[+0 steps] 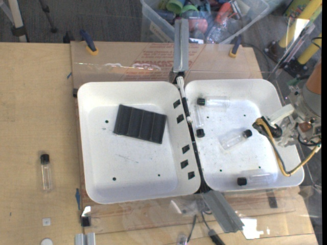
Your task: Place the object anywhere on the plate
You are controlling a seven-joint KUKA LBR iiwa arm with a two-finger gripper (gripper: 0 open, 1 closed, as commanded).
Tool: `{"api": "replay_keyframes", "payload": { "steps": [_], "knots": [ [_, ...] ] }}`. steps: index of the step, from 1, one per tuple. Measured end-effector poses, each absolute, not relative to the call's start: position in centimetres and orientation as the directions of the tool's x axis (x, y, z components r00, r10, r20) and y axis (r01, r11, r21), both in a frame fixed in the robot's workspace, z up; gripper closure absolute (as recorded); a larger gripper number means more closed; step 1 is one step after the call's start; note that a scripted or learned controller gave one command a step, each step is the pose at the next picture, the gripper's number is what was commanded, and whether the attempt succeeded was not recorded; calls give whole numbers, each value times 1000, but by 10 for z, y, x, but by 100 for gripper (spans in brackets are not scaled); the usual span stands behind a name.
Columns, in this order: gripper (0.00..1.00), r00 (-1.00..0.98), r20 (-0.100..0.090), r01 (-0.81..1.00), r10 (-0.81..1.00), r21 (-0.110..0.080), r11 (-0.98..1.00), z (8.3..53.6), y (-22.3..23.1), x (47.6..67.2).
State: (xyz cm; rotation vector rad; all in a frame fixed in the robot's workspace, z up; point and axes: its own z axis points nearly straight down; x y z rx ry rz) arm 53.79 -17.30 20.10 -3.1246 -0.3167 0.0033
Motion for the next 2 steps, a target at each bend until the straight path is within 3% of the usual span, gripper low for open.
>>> {"api": "replay_keyframes", "payload": {
  "steps": [1,2],
  "knots": [
    [100,980,-4,199,199,-3,-980,167,-151,490],
    [100,979,-2,205,205,-1,-979,209,-122,509]
  ]
}}
